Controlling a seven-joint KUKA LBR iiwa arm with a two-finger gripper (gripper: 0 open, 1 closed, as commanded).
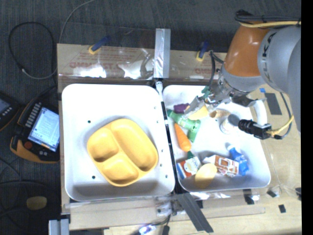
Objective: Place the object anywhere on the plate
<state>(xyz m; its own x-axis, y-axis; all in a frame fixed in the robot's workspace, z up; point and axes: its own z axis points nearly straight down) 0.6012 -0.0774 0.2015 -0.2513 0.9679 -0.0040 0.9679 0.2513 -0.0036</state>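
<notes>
Left bin (78, 131): holds one yellow plate (122, 151) with three compartments, nothing on it. Right bin (254, 177): holds an orange carrot (183, 138), a green item (188, 124), a purple piece (181, 107), a pale yellow piece (198, 113), a yellow lemon-like item (205, 174), an orange-white carton (226, 165) and a blue item (238, 157). Carton print is illegible. End effector (208, 98) sits low over the bin's far-left corner, just above the pale yellow piece; whether it grips anything cannot be told.

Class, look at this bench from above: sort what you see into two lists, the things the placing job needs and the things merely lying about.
Belongs to the job:
- yellow plate in the left bin
- gripper, over the right bin
- pale yellow piece just below the gripper, the likely object

Just lying about:
- carrot
- purple piece
- handheld controller on the floor
</notes>
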